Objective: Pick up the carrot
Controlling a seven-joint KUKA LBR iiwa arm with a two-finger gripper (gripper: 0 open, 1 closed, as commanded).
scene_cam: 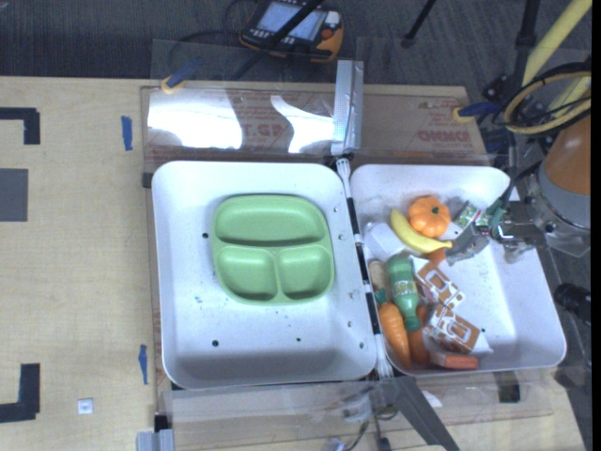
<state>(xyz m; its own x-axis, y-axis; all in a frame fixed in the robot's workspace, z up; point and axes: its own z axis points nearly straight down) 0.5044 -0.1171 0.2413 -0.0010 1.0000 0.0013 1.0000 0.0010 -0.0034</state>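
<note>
**Carrot at the near-left corner of the right bin, gripper off to the far right**

Pale wooden bench top carries two shallow white bins side by side, with dark floor, cables and a small device beyond the far edge.

Camera view: the left bin (178, 280) holds a green divided tray (273, 247) with three compartments. The right bin (526, 308) holds a heap of things along its left side: a banana (413, 233) and a small orange pumpkin (432, 216) toward the far end, a green bottle (402, 285) nearer, then some orange-and-white cartons (449, 313).

The carrot (394, 332) lies at the near-left corner of this bin, against the left wall, just beside the green bottle and the cartons. The gripper (470, 241) hangs over the bin's far-right part, beside the banana and pumpkin, well apart from the carrot. Its fingers merge with the clutter below, so I cannot tell whether they are apart or together. The arm is cut off at the right edge.
</note>
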